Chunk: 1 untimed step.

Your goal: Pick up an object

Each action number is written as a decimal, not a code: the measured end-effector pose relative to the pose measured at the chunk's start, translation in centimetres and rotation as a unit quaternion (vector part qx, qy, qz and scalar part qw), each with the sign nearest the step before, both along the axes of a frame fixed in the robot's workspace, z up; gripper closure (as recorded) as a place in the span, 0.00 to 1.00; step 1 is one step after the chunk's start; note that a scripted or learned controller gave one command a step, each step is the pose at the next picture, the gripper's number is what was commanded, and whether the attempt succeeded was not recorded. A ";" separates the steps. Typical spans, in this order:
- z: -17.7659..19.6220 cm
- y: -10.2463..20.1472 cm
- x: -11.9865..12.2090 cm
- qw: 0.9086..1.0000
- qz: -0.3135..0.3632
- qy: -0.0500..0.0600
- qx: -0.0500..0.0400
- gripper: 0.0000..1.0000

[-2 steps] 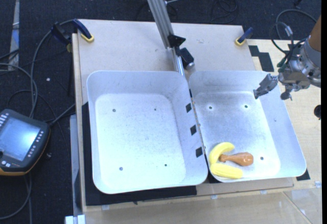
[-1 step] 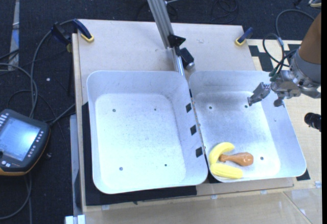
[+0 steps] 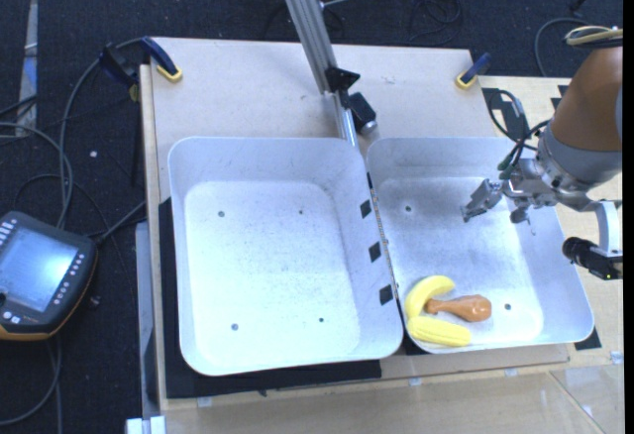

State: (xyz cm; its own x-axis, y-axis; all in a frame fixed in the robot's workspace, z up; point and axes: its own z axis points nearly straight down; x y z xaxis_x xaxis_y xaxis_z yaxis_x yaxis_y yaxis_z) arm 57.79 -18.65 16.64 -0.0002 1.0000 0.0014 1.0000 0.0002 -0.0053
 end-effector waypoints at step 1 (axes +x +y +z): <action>-5.6 0.9 0.3 1.000 0.000 0.000 0.000 0.00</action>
State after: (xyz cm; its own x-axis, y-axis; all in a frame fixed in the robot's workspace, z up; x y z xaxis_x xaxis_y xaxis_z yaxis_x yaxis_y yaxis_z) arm 58.10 -17.72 11.06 -0.0004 1.0000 0.0013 1.0000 0.0004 -0.0047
